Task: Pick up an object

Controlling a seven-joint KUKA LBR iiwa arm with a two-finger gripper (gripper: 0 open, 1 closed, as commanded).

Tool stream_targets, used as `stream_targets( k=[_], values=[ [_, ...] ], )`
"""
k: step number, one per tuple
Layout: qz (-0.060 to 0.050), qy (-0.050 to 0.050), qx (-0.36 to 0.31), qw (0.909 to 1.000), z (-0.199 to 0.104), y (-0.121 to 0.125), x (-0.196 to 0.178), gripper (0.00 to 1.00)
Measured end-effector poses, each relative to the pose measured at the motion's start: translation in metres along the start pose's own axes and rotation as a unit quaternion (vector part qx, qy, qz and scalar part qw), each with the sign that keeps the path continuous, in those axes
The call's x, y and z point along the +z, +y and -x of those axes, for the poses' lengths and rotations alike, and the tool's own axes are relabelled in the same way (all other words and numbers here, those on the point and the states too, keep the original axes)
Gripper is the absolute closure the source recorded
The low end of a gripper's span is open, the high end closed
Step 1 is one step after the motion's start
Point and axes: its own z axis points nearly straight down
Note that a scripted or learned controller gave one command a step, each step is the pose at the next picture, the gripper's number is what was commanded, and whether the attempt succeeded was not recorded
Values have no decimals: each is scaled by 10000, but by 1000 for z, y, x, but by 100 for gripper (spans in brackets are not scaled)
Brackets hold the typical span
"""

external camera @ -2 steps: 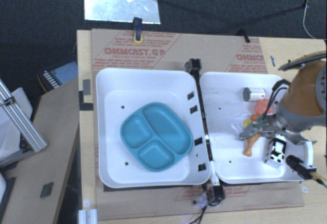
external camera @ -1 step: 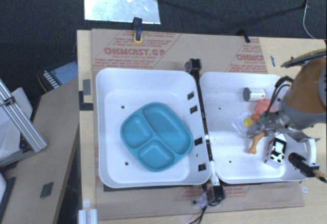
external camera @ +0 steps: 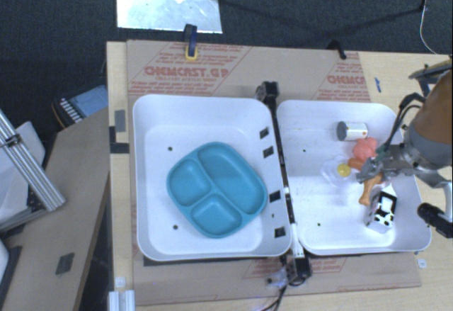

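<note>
In the right bin [external camera: 311, 232], the black-and-white block [external camera: 383, 212] lay nearest, its long axis running near-left to far-right. Just beyond, the end effector [external camera: 375, 173] hovered over the orange stick [external camera: 365, 192]. Farthest lay the grey-capped cylinder [external camera: 352, 131], lengthwise left-right.

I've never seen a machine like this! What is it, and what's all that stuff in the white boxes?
It's a robot arm, reaching in from the right. The camera looks down from above the bench. Its end effector is low over the right bin, among small things: a grey and white cylinder, a pink toy, something yellow, an orange piece and a black and white block. I can't tell if it holds anything. The left bin holds a blue divided plate.
</note>
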Motion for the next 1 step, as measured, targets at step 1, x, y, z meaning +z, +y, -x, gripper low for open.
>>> stream_targets(
  k=[1],
  values=[
    [1, 2, -28, 10000, -3, 1, -44, 100]
  ],
)
